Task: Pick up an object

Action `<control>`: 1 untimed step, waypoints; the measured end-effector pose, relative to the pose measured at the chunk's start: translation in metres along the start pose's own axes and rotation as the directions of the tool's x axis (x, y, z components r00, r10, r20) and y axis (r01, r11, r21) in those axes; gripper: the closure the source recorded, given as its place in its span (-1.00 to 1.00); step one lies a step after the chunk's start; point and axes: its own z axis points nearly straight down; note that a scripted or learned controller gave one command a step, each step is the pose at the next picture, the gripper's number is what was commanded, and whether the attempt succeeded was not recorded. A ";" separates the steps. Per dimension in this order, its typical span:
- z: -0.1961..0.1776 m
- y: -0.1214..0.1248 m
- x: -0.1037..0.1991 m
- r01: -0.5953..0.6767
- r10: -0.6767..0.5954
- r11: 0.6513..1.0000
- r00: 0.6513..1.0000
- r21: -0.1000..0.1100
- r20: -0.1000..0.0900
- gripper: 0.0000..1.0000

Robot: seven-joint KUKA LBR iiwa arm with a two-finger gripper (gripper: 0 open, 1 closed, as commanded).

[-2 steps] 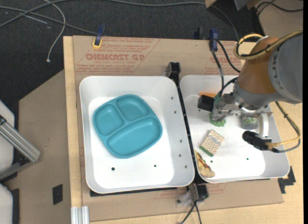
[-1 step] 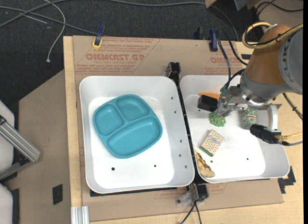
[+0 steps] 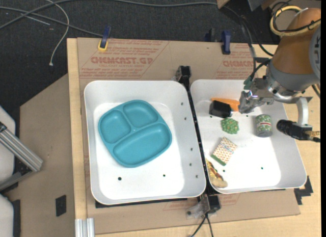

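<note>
Left bin [image 3: 97, 180] carries just the blue divided plate [image 3: 134, 132], parked clear of the action. All the pickable clutter sits in the right bin [image 3: 285, 172], within the arm's reach. Gripper [image 3: 247, 100] hangs over the orange-and-black tool [image 3: 222, 106] (likeliest target, I'd say); whether it's apart or together, I cannot tell. Patterned packet [image 3: 224, 151], small can [image 3: 263, 125], green ball [image 3: 229, 126] wait nearby.

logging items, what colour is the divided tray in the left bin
Teal blue, seen in the camera view: the divided tray.
</note>
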 end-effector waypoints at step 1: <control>-0.054 0.002 0.000 0.001 -0.001 1.000 1.000 -0.001 0.000 1.00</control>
